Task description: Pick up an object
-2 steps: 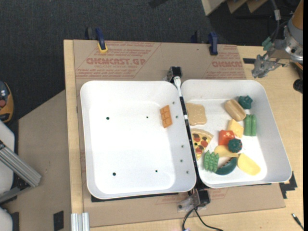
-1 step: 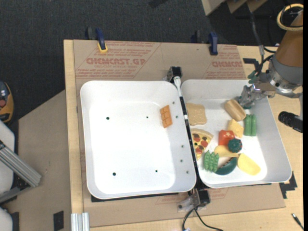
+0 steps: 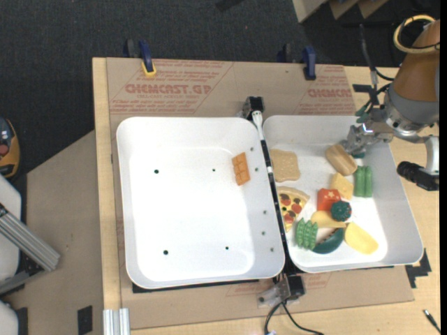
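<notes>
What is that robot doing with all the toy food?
The robot arm reaches in from the right, and its pincer is down over the right bin, just above a bread roll. That bin has a pile of toy food: a pizza slice, a tomato, a lemon. The left bin has one orange waffle piece. Nothing is lifted yet.

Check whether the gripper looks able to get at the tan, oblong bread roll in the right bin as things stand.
Probably yes. The gripper sits at the right bin's upper right, just above the tan, oblong bread roll, whose top lies uncovered. The green ridged piece lies close beside it and may get bumped.
</notes>
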You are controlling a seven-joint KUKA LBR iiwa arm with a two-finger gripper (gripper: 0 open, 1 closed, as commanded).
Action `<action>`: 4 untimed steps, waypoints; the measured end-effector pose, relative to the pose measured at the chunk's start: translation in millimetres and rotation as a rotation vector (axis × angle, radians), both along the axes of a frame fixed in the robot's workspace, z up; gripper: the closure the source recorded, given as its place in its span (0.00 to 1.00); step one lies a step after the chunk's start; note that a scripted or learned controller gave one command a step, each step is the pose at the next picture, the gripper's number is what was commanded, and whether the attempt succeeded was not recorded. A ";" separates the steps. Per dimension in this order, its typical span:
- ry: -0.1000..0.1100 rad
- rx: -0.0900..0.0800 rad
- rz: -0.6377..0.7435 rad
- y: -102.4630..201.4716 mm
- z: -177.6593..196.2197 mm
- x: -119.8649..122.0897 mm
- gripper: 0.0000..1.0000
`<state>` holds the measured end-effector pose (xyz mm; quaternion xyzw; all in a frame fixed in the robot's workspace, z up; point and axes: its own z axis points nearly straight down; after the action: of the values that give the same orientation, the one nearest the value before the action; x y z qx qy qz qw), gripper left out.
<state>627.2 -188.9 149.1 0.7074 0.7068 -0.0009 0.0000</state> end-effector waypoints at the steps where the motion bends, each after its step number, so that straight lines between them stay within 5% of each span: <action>1: -0.008 0.003 0.005 -23.8 -39.1 14.4 1.00; 2: -0.023 -0.006 0.004 -18.6 108.9 36.5 1.00; 3: 0.003 0.004 0.005 33.4 67.9 19.9 1.00; 4: 0.003 0.005 0.009 109.6 33.3 39.7 1.00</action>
<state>666.9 -79.3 182.4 0.7043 0.7099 0.0000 -0.0027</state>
